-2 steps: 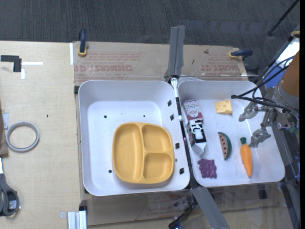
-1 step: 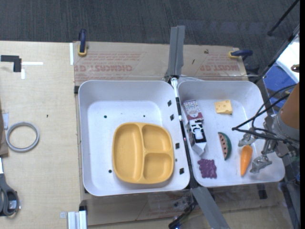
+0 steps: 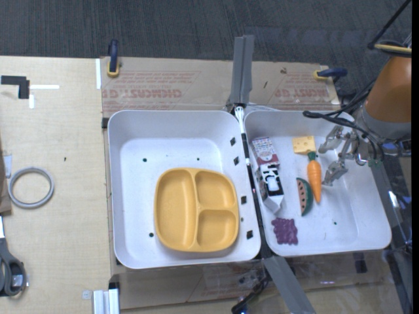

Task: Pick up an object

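You have the metal two-finger gripper hovering over the right-hand shallow white bin, just to the right of the orange toy carrot with a green top, and its fingers look spread apart with nothing between them. No object is lifted yet, so the pick looks barely started. The carrot is the nearest candidate; just beside it, to its lower left, lies the toy watermelon slice, and above it sits the pale yellow cheese wedge. Further left, against the bin wall, you can see a small red-and-white carton, a black-and-white packet and a purple bunch of toy grapes. The left white bin holds only a yellow divided plastic plate. Watch for a descent that lands off the carrot's axis: the fingers could close on air, or nudge the carrot into the watermelon slice and catch both. The carrot is round and slim, so a grip near its tapered tip may squeeze it out.
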You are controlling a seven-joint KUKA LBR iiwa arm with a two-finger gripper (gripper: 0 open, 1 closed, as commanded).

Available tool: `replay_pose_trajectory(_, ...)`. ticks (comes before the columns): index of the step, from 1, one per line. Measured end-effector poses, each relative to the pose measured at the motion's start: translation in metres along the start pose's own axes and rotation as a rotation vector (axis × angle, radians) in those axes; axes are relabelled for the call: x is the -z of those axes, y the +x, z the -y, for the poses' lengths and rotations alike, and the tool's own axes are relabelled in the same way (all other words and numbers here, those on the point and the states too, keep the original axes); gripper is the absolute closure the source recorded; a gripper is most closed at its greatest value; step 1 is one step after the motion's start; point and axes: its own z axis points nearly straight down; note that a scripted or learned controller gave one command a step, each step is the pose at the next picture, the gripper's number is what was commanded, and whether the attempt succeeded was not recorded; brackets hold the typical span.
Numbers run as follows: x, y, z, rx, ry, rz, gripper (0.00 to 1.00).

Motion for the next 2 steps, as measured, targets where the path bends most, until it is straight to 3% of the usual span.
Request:
replay_pose_trajectory(1,0.000,-0.036,-0.023,-0.123,0.000,0.001,0.00)
replay_pose_trajectory(2,0.000,0.014,-0.053,-0.229,0.000,-0.002,0.00)
